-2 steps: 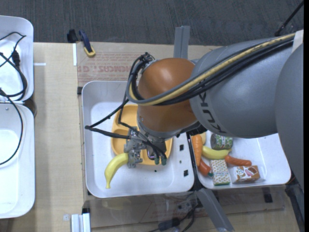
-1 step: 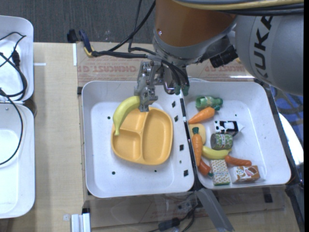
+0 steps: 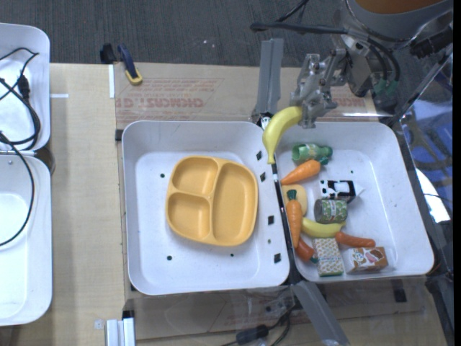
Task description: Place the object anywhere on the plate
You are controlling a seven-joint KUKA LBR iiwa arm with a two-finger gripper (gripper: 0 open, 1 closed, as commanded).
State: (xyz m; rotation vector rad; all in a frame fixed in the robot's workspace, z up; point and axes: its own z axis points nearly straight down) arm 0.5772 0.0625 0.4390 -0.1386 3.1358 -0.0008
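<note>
Two shallow white bins sit side by side on a light wooden bench [image 3: 79, 193], with dark carpet beyond the far edge. The left bin [image 3: 144, 215] contains a yellow plate [image 3: 213, 200] with three compartments, positioned near the bin's centre.

The right bin [image 3: 389, 193] contains a cluster of items: a green packet [image 3: 312, 152], two carrots [image 3: 300, 171] and [image 3: 294, 218], a second banana [image 3: 322, 228], a dark can [image 3: 330, 210], a black-and-white block [image 3: 338, 188], a small patterned box [image 3: 328, 256] and a brown carton [image 3: 368, 259].

The grey arm [image 3: 392, 6] enters from the upper right, with its orange band visible at the top of the frame. The gripper [image 3: 310, 110] is positioned over the far edge of the right bin and is clamped on the upper end of a banana [image 3: 277, 130]. The banana hangs below the fingers, curving down and leftward, its lower tip over the divider between the two bins. The banana is not on the plate; it is raised, to the right of the plate and apart from it.
</note>
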